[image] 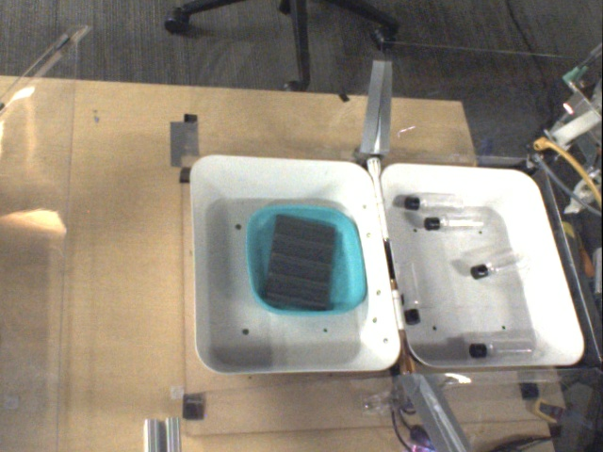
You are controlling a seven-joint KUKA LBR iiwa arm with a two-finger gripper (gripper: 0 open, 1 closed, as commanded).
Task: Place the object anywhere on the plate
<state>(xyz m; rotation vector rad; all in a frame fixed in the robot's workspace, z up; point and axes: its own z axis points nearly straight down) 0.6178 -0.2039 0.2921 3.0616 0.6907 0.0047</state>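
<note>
A square teal plate [352, 252] sits in the middle of the left white bin [202, 281]. A dark grey ribbed block [301, 262] lies flat on the plate, slightly tilted, and covers most of the plate's floor. Nothing is touching the block.
The right white bin [558, 281] holds several clear tubes with black caps, among them one near its back left [429, 201], one in the middle [495, 266] and one at its front edge [499, 349]. Cables and hardware [579, 125] crowd the bench's right side.
</note>
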